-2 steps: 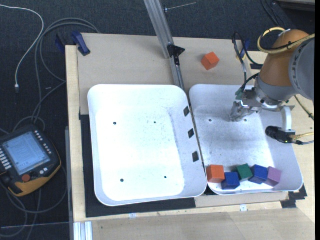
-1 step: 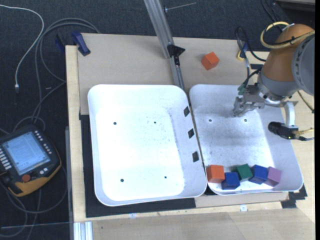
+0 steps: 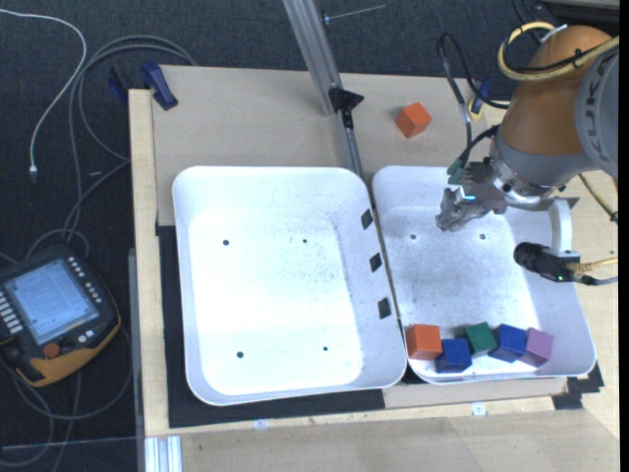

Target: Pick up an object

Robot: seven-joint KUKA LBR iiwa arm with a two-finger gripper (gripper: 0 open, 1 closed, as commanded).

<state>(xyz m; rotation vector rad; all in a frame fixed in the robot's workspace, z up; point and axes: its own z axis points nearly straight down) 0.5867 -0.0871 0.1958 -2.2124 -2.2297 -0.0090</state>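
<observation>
- Camera view: I see the gripper [image 3: 454, 214] over the upper part of the right bin [image 3: 432, 273] — I can't tell its state from here.
- Blocks sit in a row along that bin's near edge — orange block [image 3: 425, 340], blue block [image 3: 454, 354], green block [image 3: 481, 337], second blue block [image 3: 511, 342], purple block [image 3: 539, 344].
- Another orange block [image 3: 414, 119] lies on the bench [image 3: 246, 116], beyond the bins.
- Left bin [image 3: 275, 283] sits beside the right one.

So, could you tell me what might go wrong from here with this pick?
The blocks sit packed along the near wall of the right bin: the blue block touches the orange block and green block, so fingers may not fit between them.

The gripper hangs over bare floor, far from that cluster; closing here would likely grab nothing.
</observation>
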